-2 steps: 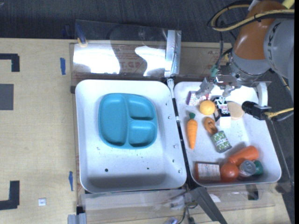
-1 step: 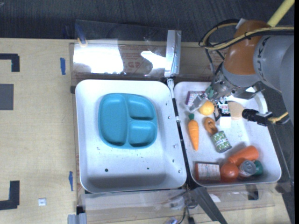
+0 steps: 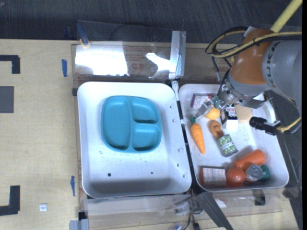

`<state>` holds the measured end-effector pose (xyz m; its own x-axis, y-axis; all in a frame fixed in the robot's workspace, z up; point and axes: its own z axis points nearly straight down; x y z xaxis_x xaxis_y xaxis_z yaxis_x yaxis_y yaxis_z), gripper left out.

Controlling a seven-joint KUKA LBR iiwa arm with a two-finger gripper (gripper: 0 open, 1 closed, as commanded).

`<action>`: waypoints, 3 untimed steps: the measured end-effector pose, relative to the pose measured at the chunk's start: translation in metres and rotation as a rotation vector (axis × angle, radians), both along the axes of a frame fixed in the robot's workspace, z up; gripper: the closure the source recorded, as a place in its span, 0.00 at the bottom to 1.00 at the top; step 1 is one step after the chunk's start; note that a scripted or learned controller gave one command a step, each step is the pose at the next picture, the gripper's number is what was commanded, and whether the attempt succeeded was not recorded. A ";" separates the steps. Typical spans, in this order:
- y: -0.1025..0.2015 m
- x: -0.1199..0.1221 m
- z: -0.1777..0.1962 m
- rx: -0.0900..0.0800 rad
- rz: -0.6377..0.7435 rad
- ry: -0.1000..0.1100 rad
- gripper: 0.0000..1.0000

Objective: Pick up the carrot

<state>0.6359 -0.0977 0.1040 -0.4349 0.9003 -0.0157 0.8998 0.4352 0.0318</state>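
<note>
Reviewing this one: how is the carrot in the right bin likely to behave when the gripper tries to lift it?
The carrot looks like a stiff toy, so it probably won't flex. Its tapered, rounded body may slip from a pinch or roll. It lies flat beside other small items, so neighbours could get nudged.

Two white bins sit on the counter [image 3: 38,143]: the left bin [image 3: 91,171], well left of the gripper [image 3: 221,101], and the right bin [image 3: 280,169] beneath it. One blue divided plate [image 3: 130,123] lies in the left bin. One carrot [image 3: 198,137] lies below-left of the gripper. One small brown item [image 3: 215,127] sits just below the gripper, one green-labelled small jar [image 3: 227,145] farther below, and one orange-red bottle [image 3: 237,169] farthest below. One yellow piece [image 3: 212,113] touches the gripper.
</note>
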 end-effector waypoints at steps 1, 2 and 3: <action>-0.004 -0.014 0.000 0.004 -0.210 -0.010 0.00; -0.007 -0.017 0.007 0.000 -0.214 -0.002 1.00; 0.022 -0.050 0.085 0.005 -0.242 0.025 1.00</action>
